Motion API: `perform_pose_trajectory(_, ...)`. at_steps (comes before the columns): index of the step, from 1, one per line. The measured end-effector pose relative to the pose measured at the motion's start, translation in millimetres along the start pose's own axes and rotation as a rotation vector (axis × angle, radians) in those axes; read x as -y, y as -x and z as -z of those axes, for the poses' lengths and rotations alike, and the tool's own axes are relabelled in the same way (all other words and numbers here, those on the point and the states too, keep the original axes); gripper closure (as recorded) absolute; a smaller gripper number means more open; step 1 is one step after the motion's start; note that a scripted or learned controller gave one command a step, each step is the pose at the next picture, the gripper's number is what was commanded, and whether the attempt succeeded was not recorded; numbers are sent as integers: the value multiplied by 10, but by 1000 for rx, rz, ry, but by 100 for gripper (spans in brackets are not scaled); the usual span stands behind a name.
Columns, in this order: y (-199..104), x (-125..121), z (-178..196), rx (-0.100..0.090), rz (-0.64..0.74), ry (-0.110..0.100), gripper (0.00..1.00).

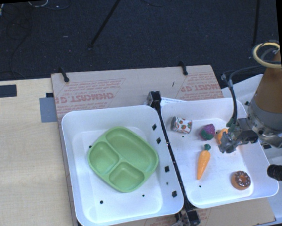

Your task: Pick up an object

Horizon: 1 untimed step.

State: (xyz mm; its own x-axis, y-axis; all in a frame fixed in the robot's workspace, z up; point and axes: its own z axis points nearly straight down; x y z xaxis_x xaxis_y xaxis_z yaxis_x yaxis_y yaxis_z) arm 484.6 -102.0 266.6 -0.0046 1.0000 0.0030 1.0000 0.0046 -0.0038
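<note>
The right bin [258,193] holds an orange toy carrot [203,163] near its middle, a small patterned can [181,125] lying at the back left, a purple and green piece [208,131] behind the carrot, and a brown doughnut [240,180] at the front right. My gripper [226,141] hovers at the bin's right side, just right of the purple piece. A small orange thing [220,136] sits right against the gripper's left side; I cannot tell whether it is held.
The left bin [86,209] contains a green divided plate [123,159]. A black divider [167,157] runs between the two bins. The grey arm [271,102] comes in from the right over the right bin's edge. Cardboard [109,90] lies under both bins.
</note>
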Motion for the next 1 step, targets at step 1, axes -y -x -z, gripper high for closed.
perform_pose_trajectory(1,-549,-45,-71,0,0,0,100)
